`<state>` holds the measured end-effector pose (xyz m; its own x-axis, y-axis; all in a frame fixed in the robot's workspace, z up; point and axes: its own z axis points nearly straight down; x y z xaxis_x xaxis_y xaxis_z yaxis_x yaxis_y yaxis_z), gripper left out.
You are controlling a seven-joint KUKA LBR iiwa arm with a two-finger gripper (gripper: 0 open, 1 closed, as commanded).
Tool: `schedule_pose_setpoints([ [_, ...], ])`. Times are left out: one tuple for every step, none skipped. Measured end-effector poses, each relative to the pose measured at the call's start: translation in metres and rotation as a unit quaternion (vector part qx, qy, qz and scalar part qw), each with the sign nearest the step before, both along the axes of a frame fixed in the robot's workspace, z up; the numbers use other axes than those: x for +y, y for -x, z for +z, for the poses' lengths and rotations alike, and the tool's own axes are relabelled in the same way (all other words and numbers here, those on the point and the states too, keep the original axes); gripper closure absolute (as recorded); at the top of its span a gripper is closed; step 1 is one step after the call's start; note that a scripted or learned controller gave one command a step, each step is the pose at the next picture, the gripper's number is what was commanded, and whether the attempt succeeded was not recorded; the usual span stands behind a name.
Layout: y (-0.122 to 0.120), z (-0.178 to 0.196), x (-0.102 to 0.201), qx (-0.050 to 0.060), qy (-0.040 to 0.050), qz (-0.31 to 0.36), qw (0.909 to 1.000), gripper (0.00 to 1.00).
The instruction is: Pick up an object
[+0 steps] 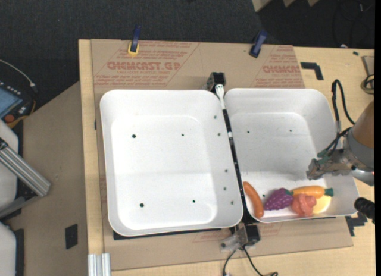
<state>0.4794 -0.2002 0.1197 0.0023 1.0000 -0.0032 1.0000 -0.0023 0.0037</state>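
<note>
Gripper, finger state indeterminable, hovered just above the carrot in the right bin; best descend straight, clear of grapes.

I saw the toy foods lying along the lower right of the frame: an orange sausage, purple grapes, a red piece, and a carrot.
</note>
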Motion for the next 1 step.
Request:
schedule_pose_setpoints([
  [0.0,0.0,0.0,0.0,0.0,0.0,1.0,0.0],
])
